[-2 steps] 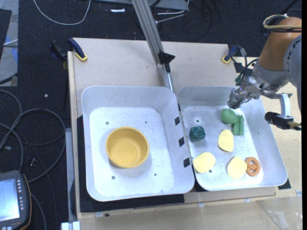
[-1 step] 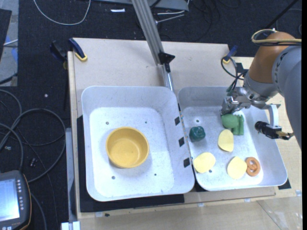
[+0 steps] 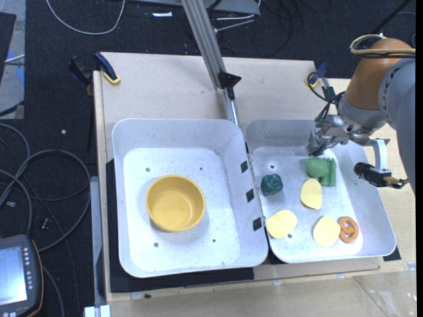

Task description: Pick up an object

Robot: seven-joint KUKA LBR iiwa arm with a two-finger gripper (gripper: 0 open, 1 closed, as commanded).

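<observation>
- While the arm leans in from the right, its gripper (image 3: 322, 145) hovers low over the right bin (image 3: 373, 240), just above the green object (image 3: 322, 170); I cannot tell how it is set.
- Just below it lies that green piece; beyond, a yellow disc (image 3: 311, 193), and off to the side a dark teal lump (image 3: 271, 184).
- Farther out sit two more yellow discs (image 3: 282, 224) and an orange ring (image 3: 348, 229).
- Well apart, a yellow bowl (image 3: 175, 203) rests in the left bin (image 3: 132, 137).
- To do it well, I'd judge: centre over the green piece, descend straight, avoid nudging the neighbouring disc.
</observation>
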